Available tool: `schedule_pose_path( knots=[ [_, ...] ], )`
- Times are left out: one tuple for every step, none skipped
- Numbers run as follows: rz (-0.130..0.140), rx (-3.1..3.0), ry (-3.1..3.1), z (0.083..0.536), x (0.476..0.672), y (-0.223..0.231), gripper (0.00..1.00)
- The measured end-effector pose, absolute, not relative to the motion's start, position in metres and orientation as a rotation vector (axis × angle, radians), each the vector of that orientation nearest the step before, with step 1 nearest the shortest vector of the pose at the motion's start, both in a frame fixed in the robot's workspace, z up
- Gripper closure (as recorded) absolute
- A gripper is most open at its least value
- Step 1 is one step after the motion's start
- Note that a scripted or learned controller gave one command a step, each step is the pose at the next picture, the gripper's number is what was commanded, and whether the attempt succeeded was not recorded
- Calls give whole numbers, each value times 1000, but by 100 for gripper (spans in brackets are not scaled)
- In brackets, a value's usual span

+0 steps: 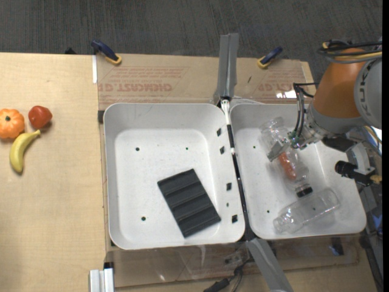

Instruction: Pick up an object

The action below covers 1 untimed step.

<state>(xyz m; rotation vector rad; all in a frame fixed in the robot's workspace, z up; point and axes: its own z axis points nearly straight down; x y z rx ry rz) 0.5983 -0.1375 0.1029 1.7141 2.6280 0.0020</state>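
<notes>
Two shallow white bins sit side by side; in the right bin [255,221] the pincer [281,151] hovers beside a clear plastic bottle [307,212], its opening unreadable.

Overhead slanted view of the work area. Far side: dark grey carpeted floor [152,11] with a fine diagonal texture. Left: pale wooden bench top [48,224]. Centre and right: a sheet of brown cardboard [158,81] with reversed red lettering, fixed at its far edge by two blue-and-orange spring clamps [106,52] [269,56]. A grey metal post [228,66] stands at the middle of the far edge. Lighting is even and diffuse, with soft shadows.
</notes>
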Motion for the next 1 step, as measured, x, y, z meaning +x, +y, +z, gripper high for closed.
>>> schedule_pose_path(
  knots=[
    [-1, 1827, 2555, 191, 629, -73, 100]
  ],
)
